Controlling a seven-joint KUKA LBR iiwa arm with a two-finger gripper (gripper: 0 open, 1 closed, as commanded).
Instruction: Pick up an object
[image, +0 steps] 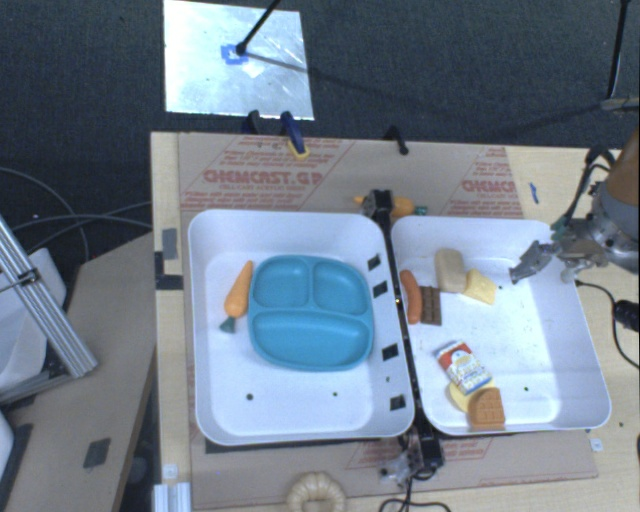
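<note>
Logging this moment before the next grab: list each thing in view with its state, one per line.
Gripper: over the right bin's upper right, nothing between its fingers.
Carrot: lying in the left bin, left of the plate.
Blue plate: flat, nothing on it.
Hot dog: lying along the right bin's left wall.
Cheese wedge: lying untouched.
Small packet: lying flat.

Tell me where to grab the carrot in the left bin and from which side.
Grip the carrot across the middle of its orange body, coming straight down from above. It lies flat and lengthwise beside the blue plate, so the fingers should probably close across its narrow width.
</note>
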